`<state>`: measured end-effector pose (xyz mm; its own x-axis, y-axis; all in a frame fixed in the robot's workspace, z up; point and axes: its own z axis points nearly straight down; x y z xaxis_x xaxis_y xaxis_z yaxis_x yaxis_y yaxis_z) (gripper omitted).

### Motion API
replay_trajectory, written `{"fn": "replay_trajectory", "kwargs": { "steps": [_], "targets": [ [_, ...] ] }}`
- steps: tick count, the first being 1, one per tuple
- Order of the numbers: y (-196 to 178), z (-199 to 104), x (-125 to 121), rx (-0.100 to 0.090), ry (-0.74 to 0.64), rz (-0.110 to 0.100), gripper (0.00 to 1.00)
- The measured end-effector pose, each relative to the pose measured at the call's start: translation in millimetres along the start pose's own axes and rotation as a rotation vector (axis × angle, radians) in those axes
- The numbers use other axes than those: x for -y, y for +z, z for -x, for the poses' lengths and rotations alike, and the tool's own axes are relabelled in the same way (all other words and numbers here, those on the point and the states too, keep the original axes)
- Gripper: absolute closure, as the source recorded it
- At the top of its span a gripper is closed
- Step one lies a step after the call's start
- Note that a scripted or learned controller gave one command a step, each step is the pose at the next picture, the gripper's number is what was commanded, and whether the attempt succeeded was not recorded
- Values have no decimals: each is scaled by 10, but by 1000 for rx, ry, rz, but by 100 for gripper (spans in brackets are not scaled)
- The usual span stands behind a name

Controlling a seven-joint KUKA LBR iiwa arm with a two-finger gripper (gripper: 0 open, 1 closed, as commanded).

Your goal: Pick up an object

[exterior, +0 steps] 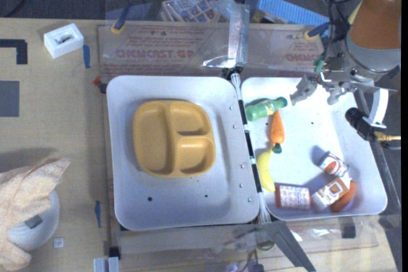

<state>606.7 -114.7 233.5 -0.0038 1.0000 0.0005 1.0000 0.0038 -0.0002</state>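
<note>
you have the gripper (pixel 317 90) hanging over the back of the right bin (pixel 357 137), its two pale metal fingers spread apart with nothing between them. just to its left a glossy green bottle (pixel 262 109) lies on its side. beside that sits a tapered orange carrot (pixel 276 128), then a curved yellow banana (pixel 264 172) along the divider. boxy red-and-white cartons (pixel 294 197) cluster at the front right. in the left bin (pixel 127 200) a smooth mustard plastic tray (pixel 173 137) with moulded compartments rests flat.
</note>
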Motion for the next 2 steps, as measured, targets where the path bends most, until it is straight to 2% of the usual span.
{"fn": "replay_trajectory", "kwargs": {
  "steps": [1, 2],
  "targets": [
    [1378, -184, -36, 1, 140, 4, 0],
    [1274, -159, -41, 1, 145, 7, 100]
  ]
}}
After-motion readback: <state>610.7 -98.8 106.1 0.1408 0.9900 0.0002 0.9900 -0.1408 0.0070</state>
